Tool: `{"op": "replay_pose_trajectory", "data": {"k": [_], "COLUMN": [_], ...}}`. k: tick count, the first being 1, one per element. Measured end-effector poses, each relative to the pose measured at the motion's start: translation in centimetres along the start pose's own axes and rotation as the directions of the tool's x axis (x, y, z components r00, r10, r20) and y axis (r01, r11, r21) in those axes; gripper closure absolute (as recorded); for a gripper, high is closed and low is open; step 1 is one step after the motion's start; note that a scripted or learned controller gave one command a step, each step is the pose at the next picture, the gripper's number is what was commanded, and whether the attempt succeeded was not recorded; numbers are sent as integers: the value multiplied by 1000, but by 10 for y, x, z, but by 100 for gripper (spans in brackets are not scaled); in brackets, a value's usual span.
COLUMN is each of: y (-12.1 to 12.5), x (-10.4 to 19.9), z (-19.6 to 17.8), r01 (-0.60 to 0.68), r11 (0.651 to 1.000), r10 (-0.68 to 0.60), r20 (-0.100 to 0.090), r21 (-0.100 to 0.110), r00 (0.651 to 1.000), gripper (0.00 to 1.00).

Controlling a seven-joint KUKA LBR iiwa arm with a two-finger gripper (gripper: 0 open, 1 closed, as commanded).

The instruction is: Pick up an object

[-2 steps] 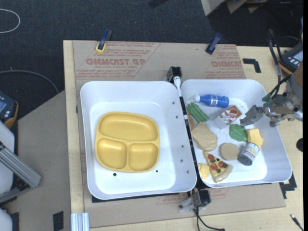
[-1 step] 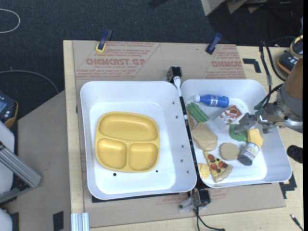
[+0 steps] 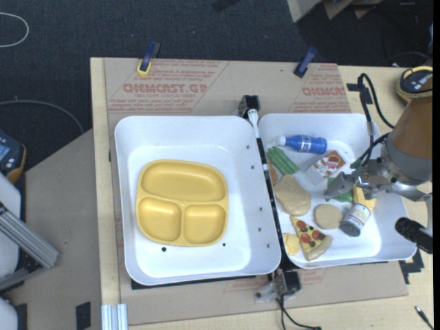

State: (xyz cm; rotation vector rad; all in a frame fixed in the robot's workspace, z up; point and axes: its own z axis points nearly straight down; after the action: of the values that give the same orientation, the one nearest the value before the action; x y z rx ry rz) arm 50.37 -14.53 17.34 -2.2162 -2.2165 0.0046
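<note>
Seemingly gripper [image 3: 342,184] low over right bin [image 3: 385,247], finger spread impossible to tell.

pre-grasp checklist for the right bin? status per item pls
1. Gripper over the right bin: ok, it sits above the bin's right half.
2. Target picked out: cannot tell, the gripper is close to the small can, the round cookie and a yellow piece by the can.
3. Nothing held yet: cannot tell, the jaws are too dark and cluttered to read.
4. Clutter around the drop point: not ok, items lie packed close together there.
5. Easier isolated target available: ok, the blue bottle lies apart near the bin's far wall.
6. Left bin state: ok, the yellow divided tray lies flat in it.
</note>
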Motion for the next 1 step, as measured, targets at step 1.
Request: {"op": "replay_pose_trajectory", "data": {"k": [1], "y": [-8], "x": [-3], "z": [60], "r01": [-1], "r11": [1000], "r10": [1], "r20": [0], "r21": [1], "r00": [1000], "gripper": [0]}}
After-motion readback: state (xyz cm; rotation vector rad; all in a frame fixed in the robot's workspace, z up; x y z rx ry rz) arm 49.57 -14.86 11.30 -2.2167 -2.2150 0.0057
